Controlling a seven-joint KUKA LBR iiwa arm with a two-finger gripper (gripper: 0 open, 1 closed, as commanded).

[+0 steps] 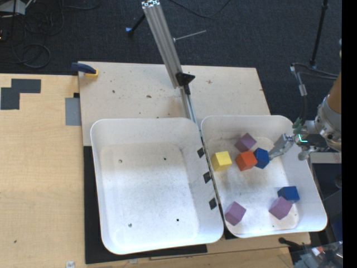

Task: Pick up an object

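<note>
Two shallow white bins side by side on a pale bench [223, 88]. Left bin [111, 144] speckled with small dark specks. Right bin [312, 205] loaded with seven small blocks. Slanted aluminium post [163, 38] rising from the seam between the bins toward the top of the view. Grey arm [334, 124] reaching in from the right edge, over the right bin's far right rim. Gripper [279, 147] stretched left and down into the right bin, tip just beside a blue block [261, 157], possibly touching it; cannot tell how the tool is set, wide or narrow, at this size. Cluster near the bin's middle: that blue block touching an orange block [245, 161], a purple block [245, 143] just behind, a yellow block [221, 159] near to the left. Along the near side, well apart from the cluster: another blue block [289, 193], a purple block [280, 207] just below it, a third purple block [235, 212] by the left rim. Blue-and-yellow clamp [85, 69] at the bench's far left corner.
</note>
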